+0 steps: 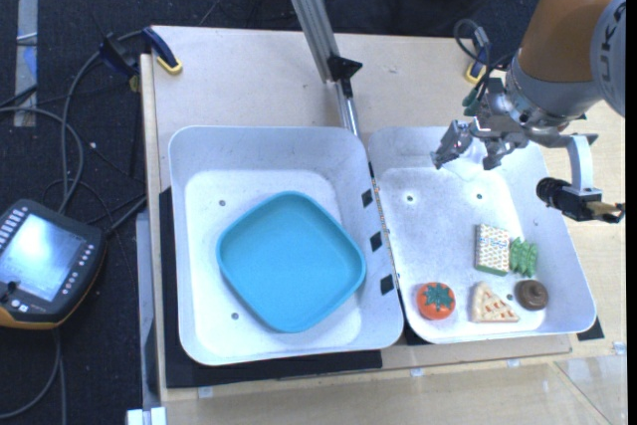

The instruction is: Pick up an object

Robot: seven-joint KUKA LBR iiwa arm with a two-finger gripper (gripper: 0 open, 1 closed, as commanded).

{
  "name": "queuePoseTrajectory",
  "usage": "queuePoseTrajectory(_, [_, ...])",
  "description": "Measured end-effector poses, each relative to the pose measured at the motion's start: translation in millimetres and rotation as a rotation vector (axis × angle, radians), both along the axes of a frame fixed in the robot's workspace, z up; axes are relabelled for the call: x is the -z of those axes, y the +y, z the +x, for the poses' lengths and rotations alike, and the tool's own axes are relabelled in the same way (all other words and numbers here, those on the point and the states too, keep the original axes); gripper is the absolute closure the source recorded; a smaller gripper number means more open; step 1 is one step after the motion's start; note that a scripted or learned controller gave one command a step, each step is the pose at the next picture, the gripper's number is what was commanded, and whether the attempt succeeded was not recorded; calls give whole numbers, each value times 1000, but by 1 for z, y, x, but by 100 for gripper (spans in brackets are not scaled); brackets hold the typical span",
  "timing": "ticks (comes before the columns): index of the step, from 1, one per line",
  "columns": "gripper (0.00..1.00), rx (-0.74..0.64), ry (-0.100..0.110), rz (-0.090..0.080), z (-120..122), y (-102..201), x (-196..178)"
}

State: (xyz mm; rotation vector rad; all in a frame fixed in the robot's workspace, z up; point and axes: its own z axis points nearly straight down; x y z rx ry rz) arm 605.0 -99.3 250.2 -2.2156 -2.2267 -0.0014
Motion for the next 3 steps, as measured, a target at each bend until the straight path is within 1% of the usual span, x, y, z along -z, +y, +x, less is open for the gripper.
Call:
queuePoseTrajectory(1, [100,1,1,0,-12,42,-2])
queuePoseTrajectory(3, [100,0,1,0,-22,151,-3])
